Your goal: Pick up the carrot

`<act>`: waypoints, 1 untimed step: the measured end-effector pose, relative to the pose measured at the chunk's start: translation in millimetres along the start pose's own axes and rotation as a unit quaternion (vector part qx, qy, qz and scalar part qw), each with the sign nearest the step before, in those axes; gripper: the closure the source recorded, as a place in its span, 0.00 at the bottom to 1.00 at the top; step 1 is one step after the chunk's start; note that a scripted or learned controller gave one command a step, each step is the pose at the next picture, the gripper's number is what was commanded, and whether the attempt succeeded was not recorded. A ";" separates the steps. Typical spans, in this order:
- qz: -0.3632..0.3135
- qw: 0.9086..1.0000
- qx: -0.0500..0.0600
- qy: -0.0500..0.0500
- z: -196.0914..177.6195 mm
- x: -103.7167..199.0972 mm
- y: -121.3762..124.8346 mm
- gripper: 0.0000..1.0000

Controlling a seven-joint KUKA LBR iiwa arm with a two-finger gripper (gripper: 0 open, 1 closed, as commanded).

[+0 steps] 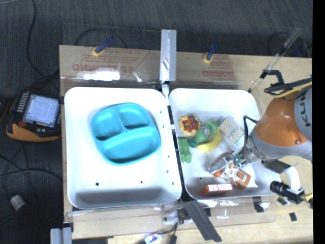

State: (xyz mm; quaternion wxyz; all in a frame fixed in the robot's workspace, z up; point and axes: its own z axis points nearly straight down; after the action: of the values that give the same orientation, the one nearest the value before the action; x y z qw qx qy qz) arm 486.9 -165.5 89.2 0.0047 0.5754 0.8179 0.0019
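My gripper (227, 161) is low in the right bin (254, 103), towards its front, with the grey arm and its orange band (278, 123) coming in from the right. Just below and in front of the gripper lies an orange and white object (238, 178) with an orange tip (217, 174). It may be the carrot, though I cannot tell for sure. The gripper sits right above its left end and partly covers it. Nothing is visibly lifted.
The right bin also holds a round pizza-like toy (189, 125), a green bottle (204, 133), a yellow banana (212, 143), a pale speckled block (231, 129), a green piece (184, 150) and a red bar (218, 188). A blue divided plate (126, 132) lies in the left bin (81, 177).
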 end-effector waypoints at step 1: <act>0.208 0.978 0.000 0.000 1.2 16.2 98.2 0.00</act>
State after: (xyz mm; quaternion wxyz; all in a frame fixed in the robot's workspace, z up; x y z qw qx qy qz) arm 573.8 -117.1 88.7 0.0041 0.7329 0.6803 0.0025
